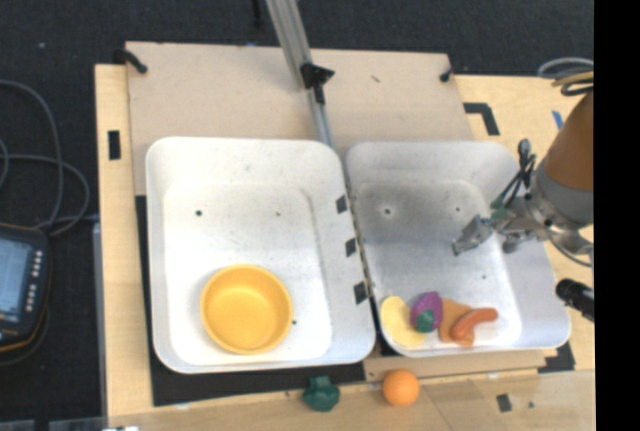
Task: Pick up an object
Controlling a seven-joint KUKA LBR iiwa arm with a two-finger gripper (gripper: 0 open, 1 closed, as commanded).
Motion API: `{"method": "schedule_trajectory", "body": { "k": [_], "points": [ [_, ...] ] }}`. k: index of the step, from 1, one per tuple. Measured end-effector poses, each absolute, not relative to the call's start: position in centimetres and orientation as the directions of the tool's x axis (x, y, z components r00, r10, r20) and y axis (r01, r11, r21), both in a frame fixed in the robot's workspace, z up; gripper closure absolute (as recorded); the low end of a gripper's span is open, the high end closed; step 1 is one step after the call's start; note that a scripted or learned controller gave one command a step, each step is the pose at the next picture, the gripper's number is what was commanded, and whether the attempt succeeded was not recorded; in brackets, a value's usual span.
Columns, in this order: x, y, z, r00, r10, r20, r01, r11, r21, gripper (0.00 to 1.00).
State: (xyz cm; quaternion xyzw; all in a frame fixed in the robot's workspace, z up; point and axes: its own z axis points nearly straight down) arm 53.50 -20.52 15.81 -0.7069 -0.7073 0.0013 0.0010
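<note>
Two shallow white plastic bins sit side by side on a pale wooden bench (pixel 115 219). The left bin (pixel 240 169) holds a round yellow plastic bowl (pixel 246 308) near its front edge, standing upright with its hollow facing up. The right bin (pixel 420 179) holds a small cluster of toy foods pressed into its front edge: a pale yellow banana-shaped piece (pixel 393 316) at the left, a purple rounded piece with a green end (pixel 427 309) just beside it and seemingly touching it, and an orange-red sausage-shaped piece (pixel 472 321) lying across an orange wedge to the right. The grey arm with its orange band (pixel 572 154) reaches in from the right over the right bin's far right side, and its two-finger gripper (pixel 478 234) hangs above the bin's bare floor, well apart from the toy cluster toward the front. One grey finger (pixel 468 239) juts out to the left at a slant; the view is too coarse there to make out its partner, so whether the pincer is spread or closed cannot be told, and nothing is seen between the fingers. Outside the bins, on the bench's front strip, an orange ball (pixel 400 387) rests just in front of the right bin, and a small dark green object (pixel 321 394) lies near it to the left. A slanted grey metal rail (pixel 285 9) runs from the top of the view down to the gap between the bins.
</note>
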Motion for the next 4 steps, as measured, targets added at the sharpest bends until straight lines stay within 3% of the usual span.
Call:
{"method": "schedule_trajectory", "body": {
  "k": [1, 2, 4],
  "points": [
    [53.4, -20.6, 10.6, 0.000, 1.000, 0.000, 1.000, 0.000, -0.004, 0.00],
    [53.6, -20.7, 12.0, 0.004, 1.000, -0.002, 1.000, -0.004, 0.005, 1.00],
    [54.6, -20.1, 22.4, -0.003, 1.000, -0.002, 1.000, 0.003, 0.003, 1.00]
  ]
}}
